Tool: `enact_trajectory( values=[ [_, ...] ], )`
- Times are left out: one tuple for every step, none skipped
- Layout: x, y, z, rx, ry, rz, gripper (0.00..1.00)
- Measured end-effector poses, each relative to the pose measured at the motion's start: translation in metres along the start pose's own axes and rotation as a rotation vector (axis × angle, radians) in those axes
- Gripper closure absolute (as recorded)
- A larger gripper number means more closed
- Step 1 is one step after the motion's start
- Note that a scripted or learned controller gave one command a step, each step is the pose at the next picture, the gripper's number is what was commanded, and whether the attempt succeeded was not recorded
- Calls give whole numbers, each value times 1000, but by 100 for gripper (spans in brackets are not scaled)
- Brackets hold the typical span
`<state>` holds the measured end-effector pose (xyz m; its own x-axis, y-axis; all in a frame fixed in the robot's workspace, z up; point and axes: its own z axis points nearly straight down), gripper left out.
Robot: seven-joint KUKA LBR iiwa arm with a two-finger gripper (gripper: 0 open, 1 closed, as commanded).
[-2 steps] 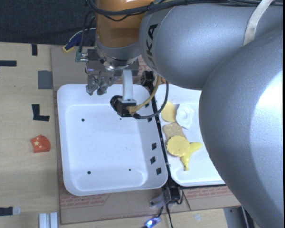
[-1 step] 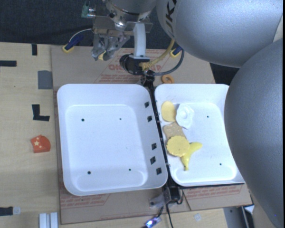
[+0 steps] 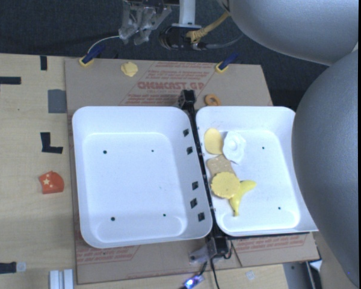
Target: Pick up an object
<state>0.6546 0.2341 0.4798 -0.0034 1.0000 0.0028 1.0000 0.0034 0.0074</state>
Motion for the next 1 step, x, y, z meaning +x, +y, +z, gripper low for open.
enact_trajectory(
  values=[
    [1,-121,-63,2,3,-5,100]
  ],
)
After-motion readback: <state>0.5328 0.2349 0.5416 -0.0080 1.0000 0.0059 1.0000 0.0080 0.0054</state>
